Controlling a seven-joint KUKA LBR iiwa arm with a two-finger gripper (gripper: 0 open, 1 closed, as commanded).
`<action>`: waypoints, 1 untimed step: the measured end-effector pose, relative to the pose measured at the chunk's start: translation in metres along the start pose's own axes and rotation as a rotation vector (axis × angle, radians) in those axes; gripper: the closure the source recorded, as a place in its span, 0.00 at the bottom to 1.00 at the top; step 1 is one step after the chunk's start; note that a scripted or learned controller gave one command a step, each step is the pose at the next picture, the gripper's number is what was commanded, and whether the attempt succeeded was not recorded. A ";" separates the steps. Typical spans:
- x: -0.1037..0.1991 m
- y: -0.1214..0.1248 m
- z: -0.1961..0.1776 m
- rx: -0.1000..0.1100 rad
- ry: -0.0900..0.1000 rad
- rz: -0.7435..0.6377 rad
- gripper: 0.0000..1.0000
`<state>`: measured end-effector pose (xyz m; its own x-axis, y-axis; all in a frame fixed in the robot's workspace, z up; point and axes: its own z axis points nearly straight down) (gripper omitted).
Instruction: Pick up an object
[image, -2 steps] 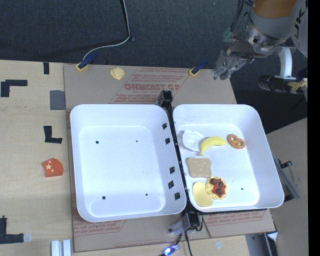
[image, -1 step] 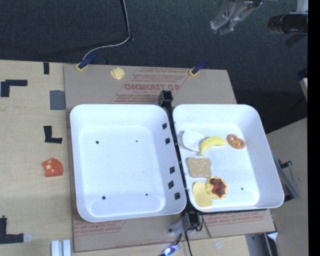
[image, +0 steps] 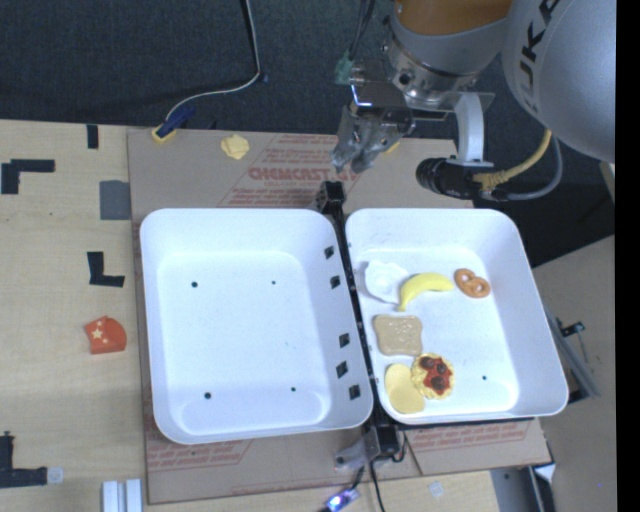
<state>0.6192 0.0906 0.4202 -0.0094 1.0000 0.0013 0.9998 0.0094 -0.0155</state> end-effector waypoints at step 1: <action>0.057 0.045 0.164 0.001 -0.004 0.004 1.00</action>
<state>0.6615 0.1484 0.2554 -0.0052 1.0000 -0.0023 0.9999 0.0051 -0.0164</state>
